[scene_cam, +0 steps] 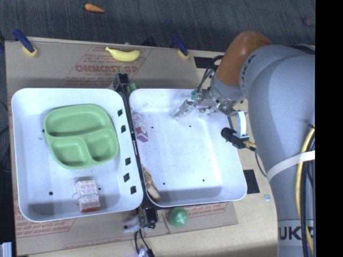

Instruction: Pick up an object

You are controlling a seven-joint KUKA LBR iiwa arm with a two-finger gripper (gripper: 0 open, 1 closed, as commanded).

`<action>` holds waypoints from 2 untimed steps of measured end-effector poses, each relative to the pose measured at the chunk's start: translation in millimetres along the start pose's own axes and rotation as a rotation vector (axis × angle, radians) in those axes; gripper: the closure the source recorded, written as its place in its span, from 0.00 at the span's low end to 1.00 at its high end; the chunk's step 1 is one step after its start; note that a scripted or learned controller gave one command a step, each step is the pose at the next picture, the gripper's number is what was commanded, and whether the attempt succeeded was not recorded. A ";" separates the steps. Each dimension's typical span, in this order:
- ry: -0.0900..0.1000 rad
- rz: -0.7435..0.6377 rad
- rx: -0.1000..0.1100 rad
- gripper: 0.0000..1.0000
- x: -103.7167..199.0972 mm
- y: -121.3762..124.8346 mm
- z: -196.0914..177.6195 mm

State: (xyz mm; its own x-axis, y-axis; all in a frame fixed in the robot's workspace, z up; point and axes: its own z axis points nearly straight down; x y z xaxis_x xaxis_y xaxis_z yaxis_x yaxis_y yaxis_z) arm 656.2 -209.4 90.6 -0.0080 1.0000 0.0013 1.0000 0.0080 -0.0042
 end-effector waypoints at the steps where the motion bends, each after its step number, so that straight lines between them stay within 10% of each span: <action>1: -0.002 0.002 -0.003 0.00 -1.2 -91.2 -53.2; 2: -0.001 0.003 -0.005 0.00 -0.9 -32.5 -81.1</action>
